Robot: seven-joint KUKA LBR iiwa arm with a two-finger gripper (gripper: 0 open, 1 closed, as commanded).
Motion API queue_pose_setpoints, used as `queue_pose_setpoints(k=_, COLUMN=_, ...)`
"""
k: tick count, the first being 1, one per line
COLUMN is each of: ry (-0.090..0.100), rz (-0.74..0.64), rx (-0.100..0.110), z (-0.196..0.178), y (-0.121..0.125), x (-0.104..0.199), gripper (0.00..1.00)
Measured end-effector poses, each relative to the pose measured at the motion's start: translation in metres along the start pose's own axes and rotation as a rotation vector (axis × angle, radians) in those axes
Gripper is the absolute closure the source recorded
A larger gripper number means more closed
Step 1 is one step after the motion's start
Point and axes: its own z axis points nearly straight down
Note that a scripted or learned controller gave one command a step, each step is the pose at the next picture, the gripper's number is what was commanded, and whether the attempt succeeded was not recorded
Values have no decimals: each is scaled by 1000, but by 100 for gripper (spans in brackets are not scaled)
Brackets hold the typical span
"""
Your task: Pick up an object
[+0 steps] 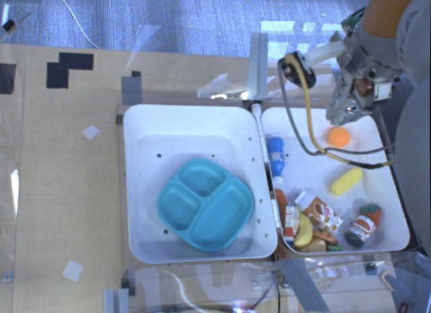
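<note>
End effector (pixel 341 112) is hovering just above the orange ball (pixel 339 136) in the right bin (pixel 397 237), prob. lining up a grab; can't tell its state. Corn (pixel 346 181) is lying further below it, w/ other items crowding the bin's near edge, so the ball is sitting apart, the easier pick.

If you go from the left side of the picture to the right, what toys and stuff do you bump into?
Blue divided plate → blue-and-white bottle → banana → orange ball → corn cob → small dark-capped bottle.
</note>
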Motion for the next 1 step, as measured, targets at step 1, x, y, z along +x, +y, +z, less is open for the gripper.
queue_pose_setpoints(k=1, ry=-5, rz=11, rx=0, z=142, y=106, x=-73, gripper=100)
